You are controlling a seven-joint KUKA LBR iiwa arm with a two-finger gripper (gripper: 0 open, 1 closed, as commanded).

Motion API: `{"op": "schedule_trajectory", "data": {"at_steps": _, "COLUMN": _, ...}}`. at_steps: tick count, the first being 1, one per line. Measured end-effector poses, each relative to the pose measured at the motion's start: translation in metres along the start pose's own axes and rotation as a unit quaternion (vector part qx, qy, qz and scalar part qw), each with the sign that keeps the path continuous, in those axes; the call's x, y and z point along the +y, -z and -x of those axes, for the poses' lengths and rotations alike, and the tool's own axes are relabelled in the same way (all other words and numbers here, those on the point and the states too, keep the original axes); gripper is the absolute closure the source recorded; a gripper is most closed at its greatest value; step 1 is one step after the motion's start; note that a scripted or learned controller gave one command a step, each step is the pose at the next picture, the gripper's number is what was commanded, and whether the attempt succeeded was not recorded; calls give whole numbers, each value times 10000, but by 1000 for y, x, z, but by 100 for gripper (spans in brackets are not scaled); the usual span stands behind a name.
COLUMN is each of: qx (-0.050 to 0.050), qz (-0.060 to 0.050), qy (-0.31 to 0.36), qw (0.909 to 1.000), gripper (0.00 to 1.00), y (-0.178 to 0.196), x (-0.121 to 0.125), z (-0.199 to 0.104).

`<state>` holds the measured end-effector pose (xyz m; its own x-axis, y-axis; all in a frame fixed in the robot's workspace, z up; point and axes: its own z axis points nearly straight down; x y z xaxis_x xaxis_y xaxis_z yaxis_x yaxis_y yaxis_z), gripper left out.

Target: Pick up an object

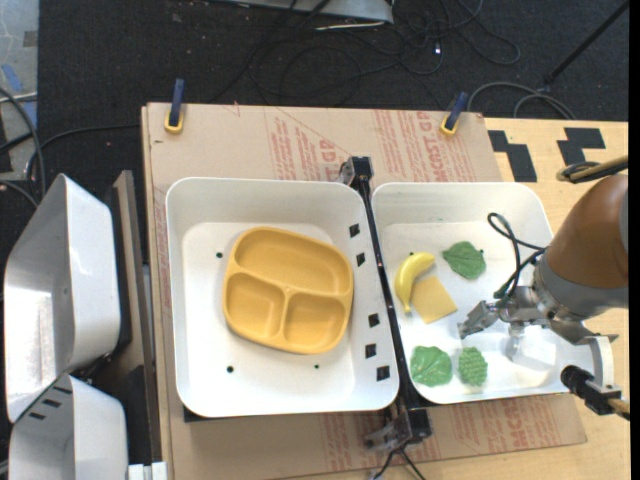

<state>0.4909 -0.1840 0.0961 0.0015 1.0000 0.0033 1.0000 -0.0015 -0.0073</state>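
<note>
Looking down from the fixed camera, two white bins sat side by side on a cardboard-covered bench. The left bin point(190, 298) held a yellow divided plate point(288, 290), lying flat near its centre. The right bin point(520, 203) held five small items: a yellow banana point(412, 274) near the shared wall, a tan wedge point(434, 299) touching the banana's lower side, a green leaf piece point(465, 259) further back, and two more green pieces, one broad point(431, 365) and one narrower point(472, 367), near the front wall. The arm reached in from the right, orange band visible above the wrist. The gripper point(478, 319) hung over the right bin, between the tan wedge and the narrower green piece. Whether its pincer was wide or narrow could not be told; nothing was seen held in it.
</note>
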Motion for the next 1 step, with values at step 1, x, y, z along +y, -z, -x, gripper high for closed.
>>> {"op": "schedule_trajectory", "data": {"at_steps": 1, "qx": -12, "qz": 32, "qy": -2, "qw": 10000, "gripper": 0, "y": -4, "x": 1, "z": 0}}
